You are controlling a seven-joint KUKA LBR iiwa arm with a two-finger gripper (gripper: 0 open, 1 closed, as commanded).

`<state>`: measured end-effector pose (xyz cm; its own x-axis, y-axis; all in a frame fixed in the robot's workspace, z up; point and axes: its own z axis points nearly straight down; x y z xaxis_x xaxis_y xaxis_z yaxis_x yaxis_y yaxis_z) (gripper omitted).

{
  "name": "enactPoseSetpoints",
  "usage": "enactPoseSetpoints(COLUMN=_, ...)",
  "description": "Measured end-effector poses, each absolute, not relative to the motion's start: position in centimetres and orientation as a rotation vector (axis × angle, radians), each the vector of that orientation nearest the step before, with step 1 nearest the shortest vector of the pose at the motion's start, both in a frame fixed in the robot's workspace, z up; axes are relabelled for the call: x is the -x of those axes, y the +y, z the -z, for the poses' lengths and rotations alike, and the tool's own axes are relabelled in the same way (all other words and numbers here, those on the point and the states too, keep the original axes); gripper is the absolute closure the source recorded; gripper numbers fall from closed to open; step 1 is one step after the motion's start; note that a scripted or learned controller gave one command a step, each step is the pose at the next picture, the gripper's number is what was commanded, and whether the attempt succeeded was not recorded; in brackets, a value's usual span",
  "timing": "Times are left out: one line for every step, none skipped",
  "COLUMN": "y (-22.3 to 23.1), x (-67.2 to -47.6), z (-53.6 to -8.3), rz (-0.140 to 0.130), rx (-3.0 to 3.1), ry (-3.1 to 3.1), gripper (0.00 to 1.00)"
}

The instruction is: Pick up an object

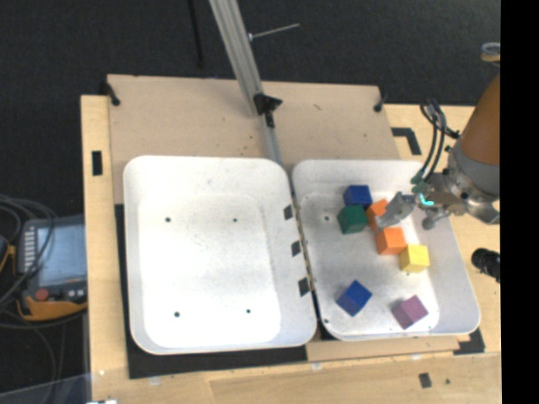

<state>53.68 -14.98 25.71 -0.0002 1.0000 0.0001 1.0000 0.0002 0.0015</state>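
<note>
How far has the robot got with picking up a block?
Done: the gripper has reached the right bin and hangs over the blocks. In hand: nothing I can see; it sits by the orange block and green block. Left: grab one and lift it. All blocks lie in the bin.

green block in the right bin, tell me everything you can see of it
The green block is a small cube, dark green, with a matte look, possibly painted wood or foam. It sits flat on the floor of the right bin, in the upper middle of the cluster. A blue block lies just behind it, touching or nearly so. An orange block sits close at its right. The tool is further right, not on it. Top and front faces show, unmarked.
</note>
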Motion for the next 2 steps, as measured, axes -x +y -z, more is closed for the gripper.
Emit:
enactPoseSetpoints(y=-15.2, x=-53.8, z=-21.5, rz=0.005, rx=-2.224, ry=2.222, gripper=0.00)
enactPoseSetpoints(y=-15.2, x=-53.0, z=-17.0, rz=0.005, rx=-2.224, ry=2.221, gripper=0.00)
